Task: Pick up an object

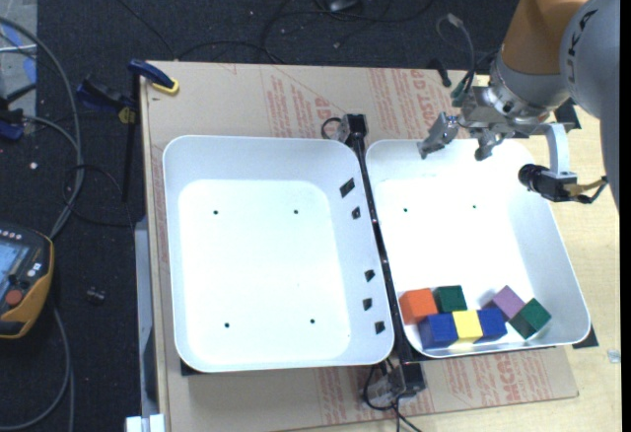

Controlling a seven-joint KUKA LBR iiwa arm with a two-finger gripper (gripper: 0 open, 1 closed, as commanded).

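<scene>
Several small blocks lie clustered along the near edge of the right bin [552,223]: an orange block [418,303], a dark green block [451,299], two blue blocks [438,329], a yellow block [466,324], a purple block [508,301] and a green block [530,317]. My gripper [459,144] hangs over the far edge of the right bin, well away from the blocks. Its two fingers stand apart, open, with nothing between them.
The left bin [187,223] sits beside the right one on a cardboard-covered bench [256,95]. A black divider with clips [370,223] runs between the bins. Cables and a yellow-handled clamp [153,77] lie past the bench's far left corner.
</scene>
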